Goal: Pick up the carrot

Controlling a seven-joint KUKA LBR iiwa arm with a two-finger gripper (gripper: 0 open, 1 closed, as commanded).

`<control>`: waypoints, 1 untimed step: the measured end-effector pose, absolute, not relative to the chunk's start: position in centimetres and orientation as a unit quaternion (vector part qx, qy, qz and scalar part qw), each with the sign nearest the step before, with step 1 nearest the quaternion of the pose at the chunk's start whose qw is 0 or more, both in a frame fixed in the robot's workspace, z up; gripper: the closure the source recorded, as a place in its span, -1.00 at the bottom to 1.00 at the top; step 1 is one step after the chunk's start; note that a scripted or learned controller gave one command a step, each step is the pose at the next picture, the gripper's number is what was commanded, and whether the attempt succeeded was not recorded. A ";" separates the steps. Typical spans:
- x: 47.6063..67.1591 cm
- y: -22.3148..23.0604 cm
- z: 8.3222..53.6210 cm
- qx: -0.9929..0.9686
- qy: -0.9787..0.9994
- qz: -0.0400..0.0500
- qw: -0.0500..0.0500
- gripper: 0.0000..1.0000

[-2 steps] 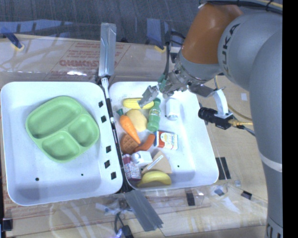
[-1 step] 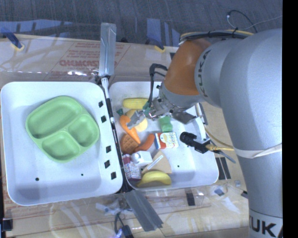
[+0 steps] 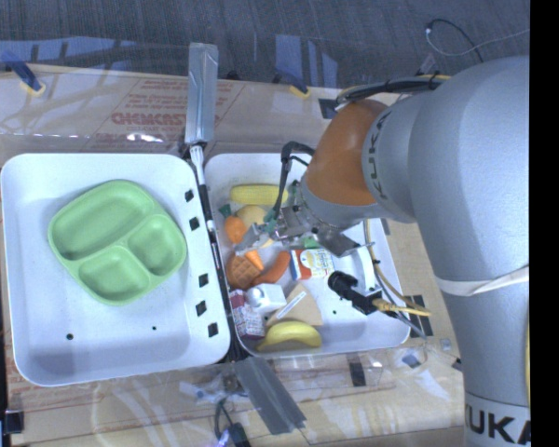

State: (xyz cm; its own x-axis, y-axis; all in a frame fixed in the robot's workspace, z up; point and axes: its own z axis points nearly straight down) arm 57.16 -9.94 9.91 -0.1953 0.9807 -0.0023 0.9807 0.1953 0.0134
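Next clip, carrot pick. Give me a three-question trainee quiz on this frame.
1. True or false: the green divided plate lies in the same bin as the carrot.
2. Which bin is the gripper over? A) left bin B) right bin
3. Fill in: the banana lies at the right bin's ____ edge in the view.

Key: 1 false; 2 B; 3 bottom.

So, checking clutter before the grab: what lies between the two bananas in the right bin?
In the camera view, between the upper banana and lower banana lie the carrot, other small items and the claw.
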 end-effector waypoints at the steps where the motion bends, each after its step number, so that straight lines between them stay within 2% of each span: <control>1: 57.1 -9.9 10.8 0.633 0.774 0.003 0.004 1.00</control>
